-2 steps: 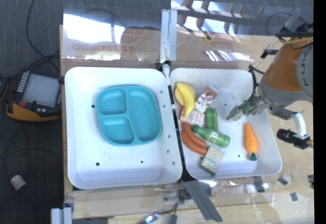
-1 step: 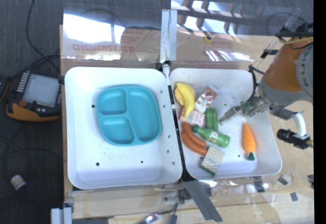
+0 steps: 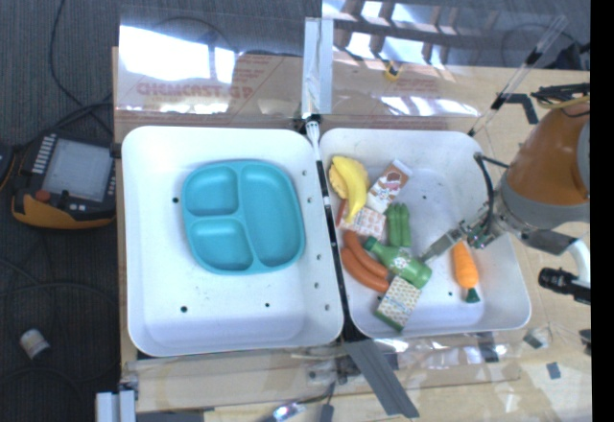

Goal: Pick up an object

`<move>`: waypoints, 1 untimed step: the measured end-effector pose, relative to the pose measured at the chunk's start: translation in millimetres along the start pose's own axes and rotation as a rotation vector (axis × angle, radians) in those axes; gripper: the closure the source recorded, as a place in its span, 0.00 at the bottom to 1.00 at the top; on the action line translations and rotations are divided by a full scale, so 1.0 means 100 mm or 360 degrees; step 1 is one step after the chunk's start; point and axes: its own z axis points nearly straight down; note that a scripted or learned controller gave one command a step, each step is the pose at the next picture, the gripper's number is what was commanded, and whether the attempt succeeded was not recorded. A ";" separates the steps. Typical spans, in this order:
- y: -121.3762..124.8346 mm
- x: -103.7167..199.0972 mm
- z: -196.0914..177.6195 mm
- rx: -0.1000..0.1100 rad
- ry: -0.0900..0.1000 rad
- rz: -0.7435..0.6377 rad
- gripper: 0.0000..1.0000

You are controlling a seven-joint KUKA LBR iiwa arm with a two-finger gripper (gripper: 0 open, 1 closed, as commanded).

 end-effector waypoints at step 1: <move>0.01 -0.01 -0.09 -0.0002 -0.0003 0.0002 1.00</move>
